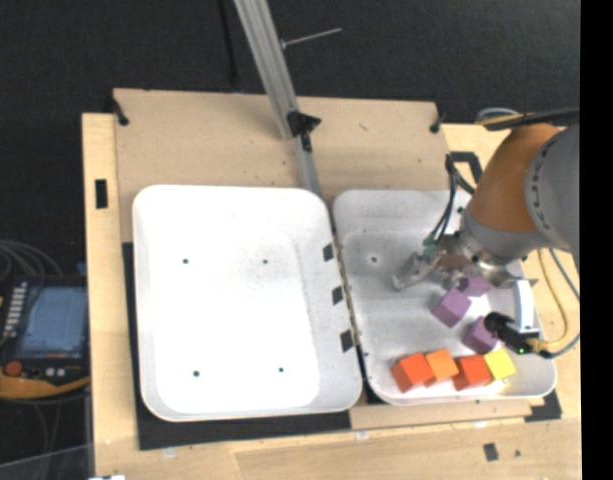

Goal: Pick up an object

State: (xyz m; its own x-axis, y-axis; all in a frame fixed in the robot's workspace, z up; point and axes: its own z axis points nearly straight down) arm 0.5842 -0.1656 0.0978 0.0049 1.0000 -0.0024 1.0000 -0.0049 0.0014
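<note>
**Gripper low in right bin, nothing seen held**

The gripper is seen mid-bin with fingers parted, nothing between them. A purple block lies just beside it, towards the right bin's near edge. A closure on air is judged likely through misalignment.

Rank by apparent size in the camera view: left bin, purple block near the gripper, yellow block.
1. left bin, by far the largest.
2. purple block beside the gripper.
3. yellow block, slightly smaller; the difference between the blocks is small, so unsure.
</note>
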